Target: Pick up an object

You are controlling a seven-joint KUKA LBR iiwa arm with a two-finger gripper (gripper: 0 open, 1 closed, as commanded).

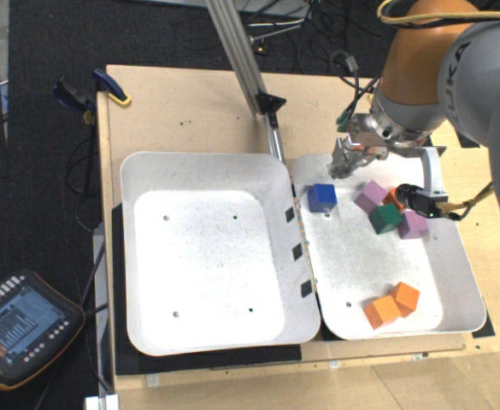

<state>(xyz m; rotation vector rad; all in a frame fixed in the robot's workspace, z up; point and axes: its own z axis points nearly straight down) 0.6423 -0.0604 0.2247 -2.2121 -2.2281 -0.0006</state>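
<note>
Gripper (345, 166) is seen low over the far end of the right bin (455, 314), just beside the blue cube (321, 197); nothing is seen between the fingers, and whether they are apart cannot be told. Cube is judged light, stiff, not fragile; best taken across two opposite flat faces. Counted in right bin: one blue, one green (385, 219), two purple (372, 196), two orange blocks (393, 304).

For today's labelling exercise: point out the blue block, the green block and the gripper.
blue block (321, 197), camera view, top face.
green block (385, 219), camera view, top face.
gripper (342, 166), camera view, between its fingertips.
</note>
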